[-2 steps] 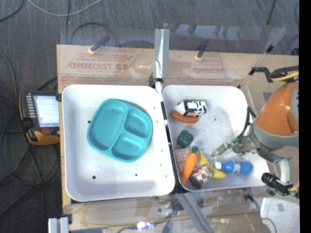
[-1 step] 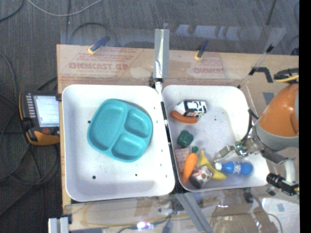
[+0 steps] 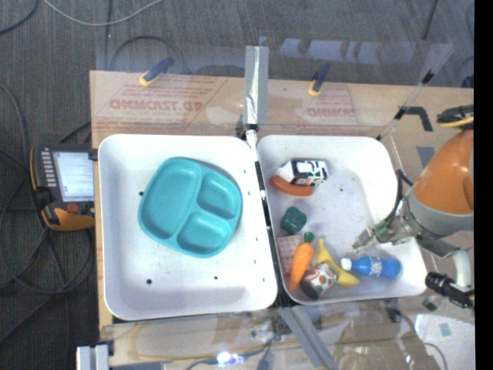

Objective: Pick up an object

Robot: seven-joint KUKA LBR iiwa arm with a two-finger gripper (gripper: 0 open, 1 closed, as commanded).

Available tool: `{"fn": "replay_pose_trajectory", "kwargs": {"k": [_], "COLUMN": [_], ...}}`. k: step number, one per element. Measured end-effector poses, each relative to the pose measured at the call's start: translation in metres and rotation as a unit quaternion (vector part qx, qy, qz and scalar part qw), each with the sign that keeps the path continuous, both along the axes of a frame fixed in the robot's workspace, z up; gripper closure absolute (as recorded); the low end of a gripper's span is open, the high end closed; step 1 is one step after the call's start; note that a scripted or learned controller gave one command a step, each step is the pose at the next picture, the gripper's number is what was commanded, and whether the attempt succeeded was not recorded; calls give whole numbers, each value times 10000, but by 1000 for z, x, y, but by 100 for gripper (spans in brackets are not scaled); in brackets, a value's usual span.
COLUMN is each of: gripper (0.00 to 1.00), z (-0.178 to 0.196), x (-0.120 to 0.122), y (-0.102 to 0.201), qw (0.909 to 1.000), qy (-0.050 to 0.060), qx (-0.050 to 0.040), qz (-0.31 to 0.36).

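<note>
Closest to you, along the near wall of the right bin (image 3: 385, 154), sits a huddle of small toys: a smooth orange carrot (image 3: 301, 263) with a green top, a yellow banana (image 3: 337, 267) curving beside it, a dark red rounded piece (image 3: 318, 280) touching the banana's near side, and a glossy blue-and-white bottle (image 3: 372, 267) lying on its side just right of them. Further in you see a dark green blocky piece (image 3: 293, 220), then a red-orange sausage shape (image 3: 291, 185) touching a black-and-white carton-like object (image 3: 310, 171) at the far wall. Your left bin (image 3: 115, 284) is a shallow white plastic tray holding a teal plate (image 3: 191, 205), matte, rounded-square, split into three compartments, tilted relative to the bin's edges. From your right, the arm reaches in with its orange band (image 3: 450, 174) and grey wrist over the right bin's edge; the gripper (image 3: 373, 235) slants down toward the bin floor just above the bottle, with nothing visible between its fingers, and you cannot tell from here whether they are spread or closed.
</note>
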State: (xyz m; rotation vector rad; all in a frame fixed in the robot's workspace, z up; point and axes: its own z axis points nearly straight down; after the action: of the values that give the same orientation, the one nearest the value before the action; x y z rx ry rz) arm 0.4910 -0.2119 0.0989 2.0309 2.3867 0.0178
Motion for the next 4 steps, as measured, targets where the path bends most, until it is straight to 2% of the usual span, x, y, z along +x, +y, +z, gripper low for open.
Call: {"fn": "replay_pose_trajectory", "kwargs": {"k": [1, 2, 3, 4], "gripper": [100, 0, 0, 100], "z": [27, 27, -9, 0], "x": [41, 41, -3, -1], "y": [-6, -6, 8, 10], "qw": [9987, 9987, 9977, 9976], "qy": [75, 76, -2, -18], "qx": [-10, -10, -60, -45], "qz": [510, 510, 682, 691]}}
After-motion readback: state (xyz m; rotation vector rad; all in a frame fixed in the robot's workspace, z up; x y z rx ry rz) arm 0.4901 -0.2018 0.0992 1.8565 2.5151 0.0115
